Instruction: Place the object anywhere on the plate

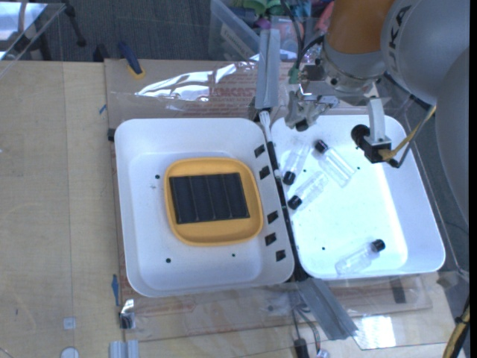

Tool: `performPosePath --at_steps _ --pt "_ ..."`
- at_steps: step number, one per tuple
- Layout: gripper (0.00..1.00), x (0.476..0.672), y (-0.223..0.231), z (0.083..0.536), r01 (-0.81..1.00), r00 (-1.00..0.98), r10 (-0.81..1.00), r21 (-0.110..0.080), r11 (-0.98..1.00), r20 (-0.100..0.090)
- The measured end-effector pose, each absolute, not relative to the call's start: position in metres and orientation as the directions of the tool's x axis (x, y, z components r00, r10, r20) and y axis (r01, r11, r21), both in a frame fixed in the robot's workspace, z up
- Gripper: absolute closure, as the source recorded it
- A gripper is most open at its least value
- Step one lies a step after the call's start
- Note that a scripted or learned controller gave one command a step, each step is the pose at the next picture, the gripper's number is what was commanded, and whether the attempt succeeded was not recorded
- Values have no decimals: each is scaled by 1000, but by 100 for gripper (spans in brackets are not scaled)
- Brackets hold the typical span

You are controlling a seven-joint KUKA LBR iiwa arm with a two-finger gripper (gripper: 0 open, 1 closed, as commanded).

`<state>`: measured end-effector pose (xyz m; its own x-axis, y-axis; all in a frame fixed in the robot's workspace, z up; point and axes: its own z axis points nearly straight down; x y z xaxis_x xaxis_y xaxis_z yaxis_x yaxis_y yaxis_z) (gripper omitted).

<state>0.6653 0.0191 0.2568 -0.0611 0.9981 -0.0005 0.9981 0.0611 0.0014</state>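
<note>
A yellow plate (214, 200) with a dark ribbed centre was seen lying in the middle of the left bin (141, 267). Clear bottles with black caps were scattered in the right bin (417, 237): three (313, 174) near its left edge and far corner, one (359, 255) near its front edge. The gripper (304, 114) was held over the right bin's far left corner; whether it was apart or together could not be told.

Wooden bench (52, 200) (pale) — two white bins (141, 259) lie side by side.
</note>
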Motion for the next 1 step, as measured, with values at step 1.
performPosePath --at_steps 1 --pt "100 667 18 263 930 -367 930 3 367 -2"
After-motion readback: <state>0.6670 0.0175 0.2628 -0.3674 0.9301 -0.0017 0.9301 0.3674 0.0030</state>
